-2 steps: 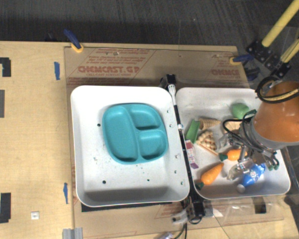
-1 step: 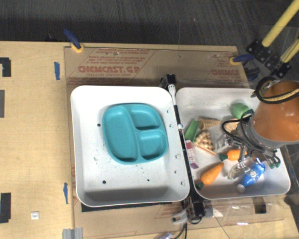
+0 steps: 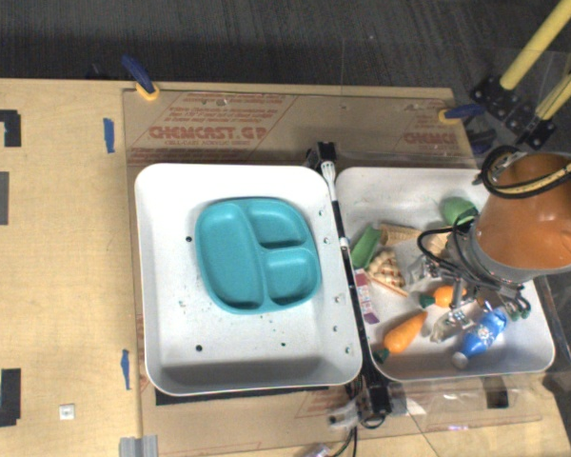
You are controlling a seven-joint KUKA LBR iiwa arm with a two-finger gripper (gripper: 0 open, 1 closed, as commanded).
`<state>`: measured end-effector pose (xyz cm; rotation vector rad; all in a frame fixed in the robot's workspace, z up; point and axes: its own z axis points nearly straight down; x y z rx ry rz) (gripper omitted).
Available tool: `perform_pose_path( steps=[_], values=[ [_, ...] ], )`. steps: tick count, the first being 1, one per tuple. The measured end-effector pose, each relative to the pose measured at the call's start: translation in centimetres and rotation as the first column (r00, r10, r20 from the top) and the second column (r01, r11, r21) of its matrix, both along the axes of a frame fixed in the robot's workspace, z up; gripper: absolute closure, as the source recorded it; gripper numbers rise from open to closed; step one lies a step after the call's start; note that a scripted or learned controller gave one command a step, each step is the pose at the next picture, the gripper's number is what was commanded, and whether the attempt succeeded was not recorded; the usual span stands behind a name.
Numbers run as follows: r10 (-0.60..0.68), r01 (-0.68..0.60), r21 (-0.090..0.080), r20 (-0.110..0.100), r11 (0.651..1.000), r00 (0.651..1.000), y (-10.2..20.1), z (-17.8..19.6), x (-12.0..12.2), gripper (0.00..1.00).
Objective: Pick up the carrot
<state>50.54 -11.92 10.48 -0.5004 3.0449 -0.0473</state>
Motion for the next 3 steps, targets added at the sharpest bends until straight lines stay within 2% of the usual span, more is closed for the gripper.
perform_pose_path(
  steps=[1, 2, 3],
  values=[
    [0.330, -0.330, -0.013, 0.003, 0.944, 0.944, -0.7, 0.0, 0.6, 0.00],
    [0.468, -0.468, -0.006, -0.001, 0.884, 0.884, -2.6, -0.1, 0.3, 0.00],
    [0.518, -0.518, 0.001, -0.002, 0.855, 0.855, -4.7, -0.2, 0.1, 0.00]
  ],
)
